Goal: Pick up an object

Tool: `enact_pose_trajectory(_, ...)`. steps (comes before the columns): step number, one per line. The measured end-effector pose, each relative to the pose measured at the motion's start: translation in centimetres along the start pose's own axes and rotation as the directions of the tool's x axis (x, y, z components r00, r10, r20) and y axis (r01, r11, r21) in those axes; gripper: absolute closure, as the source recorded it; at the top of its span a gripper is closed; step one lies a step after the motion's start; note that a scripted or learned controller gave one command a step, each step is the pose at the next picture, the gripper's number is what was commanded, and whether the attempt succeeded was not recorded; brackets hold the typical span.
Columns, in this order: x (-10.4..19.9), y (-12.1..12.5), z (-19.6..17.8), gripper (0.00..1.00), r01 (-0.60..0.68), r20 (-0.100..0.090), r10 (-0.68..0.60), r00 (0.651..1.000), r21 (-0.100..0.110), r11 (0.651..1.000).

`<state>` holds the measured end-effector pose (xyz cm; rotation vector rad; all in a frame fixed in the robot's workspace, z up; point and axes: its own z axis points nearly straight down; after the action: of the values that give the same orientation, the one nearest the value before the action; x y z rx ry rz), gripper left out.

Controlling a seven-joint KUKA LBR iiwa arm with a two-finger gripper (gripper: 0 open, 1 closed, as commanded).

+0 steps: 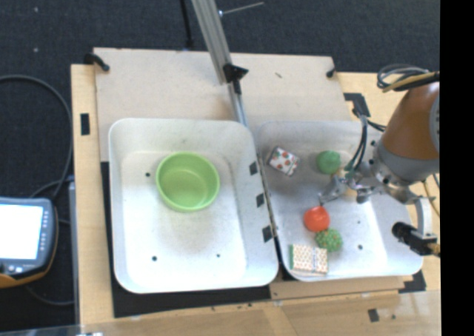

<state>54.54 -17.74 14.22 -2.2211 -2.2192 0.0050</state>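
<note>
Patterned cardboard, a flat little box (309, 259), sits nearest in the right bin (385, 257). Beyond it a knobbly green lump (329, 240) touches a smooth red ball (317, 219) — crowded, so a grab could nudge one and roll the other away. Claw (331, 192) hovers just above the ball; clenched or released, I cannot tell. Farther off — a green ball (329, 161).

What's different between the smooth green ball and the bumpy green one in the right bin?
The smooth green ball looks larger and plain-skinned; the bumpy green ball looks smaller and knobbly. The smooth one lies apart at the far side; the bumpy one sits against a red ball. Both are round and green.
</note>
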Motion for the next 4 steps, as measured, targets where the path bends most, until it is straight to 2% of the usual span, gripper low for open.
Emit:
enact_pose_trajectory(1,-0.1,0.0,4.3,0.0,0.0,0.001,0.0,1.0,-0.003,1.0)
enact_pose_trajectory(2,-0.2,0.1,3.0,1.0,-0.005,0.001,0.005,1.0,-0.009,1.0)
enact_pose_trajectory(3,-1.3,0.7,-2.9,1.0,-0.002,0.002,0.002,1.0,-0.012,1.0)
enact_pose_trajectory(4,-0.6,0.8,-8.8,1.0,0.005,0.002,-0.005,1.0,-0.013,1.0)
